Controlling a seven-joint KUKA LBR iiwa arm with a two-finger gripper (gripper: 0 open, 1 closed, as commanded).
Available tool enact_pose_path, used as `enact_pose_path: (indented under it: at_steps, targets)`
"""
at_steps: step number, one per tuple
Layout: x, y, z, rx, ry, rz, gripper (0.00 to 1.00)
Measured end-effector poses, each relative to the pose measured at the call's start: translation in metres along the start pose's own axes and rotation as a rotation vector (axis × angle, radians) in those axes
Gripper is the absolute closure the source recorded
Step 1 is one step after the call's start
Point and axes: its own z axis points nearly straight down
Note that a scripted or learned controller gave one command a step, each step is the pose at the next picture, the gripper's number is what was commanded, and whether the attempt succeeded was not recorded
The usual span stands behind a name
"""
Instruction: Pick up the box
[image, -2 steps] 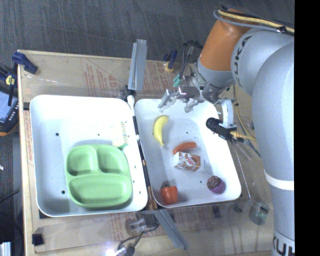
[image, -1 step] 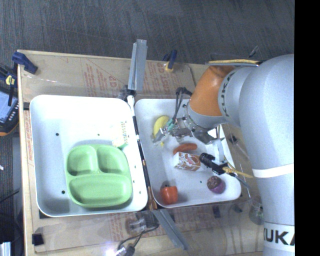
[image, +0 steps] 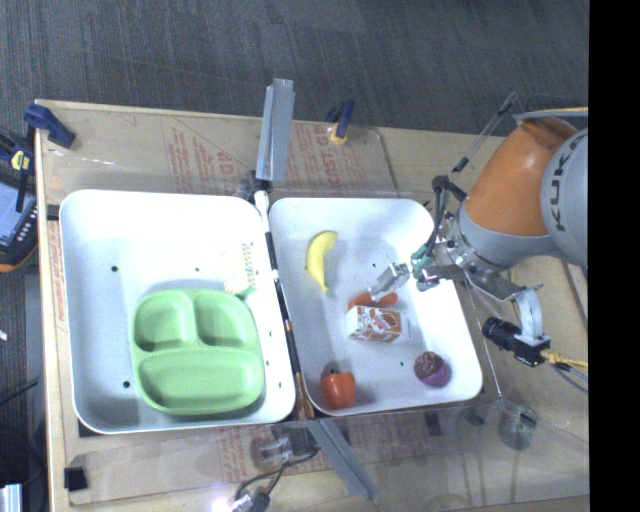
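Claw (image: 388, 280) hangs low over the right bin (image: 400, 215), just above the box (image: 376, 324) and toward its twelve o'clock side, close to a small orange piece (image: 362, 300) — perhaps a carrot — that lies at the box's upper edge. How wide the claw is parted I cannot tell from this slanted look, and nothing shows gripped in it. The box, a small white and brown carton, lies flat near the middle of the right bin; from it, a banana (image: 321, 258) sits at about eleven o'clock, a red pepper-like thing (image: 338, 388) at seven, and a dark purple fruit (image: 431, 368) at four.

By my reading the task is barely begun — the box rests on the bin floor, not lifted, and the arm (image: 520, 195) has only reached a spot above it. What is left is the whole grasp: settling onto the box, closing, and raising it clear. Over in the left bin (image: 90, 230) a green divided tray (image: 197, 352) sits at about six o'clock, well apart from all this.
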Motion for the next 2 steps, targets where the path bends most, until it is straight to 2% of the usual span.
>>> enact_pose_path:
  at_steps: [1,2]
  targets:
    - [0.013,0.037,0.019,0.002,-0.001,-0.026,0.00]
    - [-0.010,0.018,0.112,0.004,0.001,-0.059,0.00]
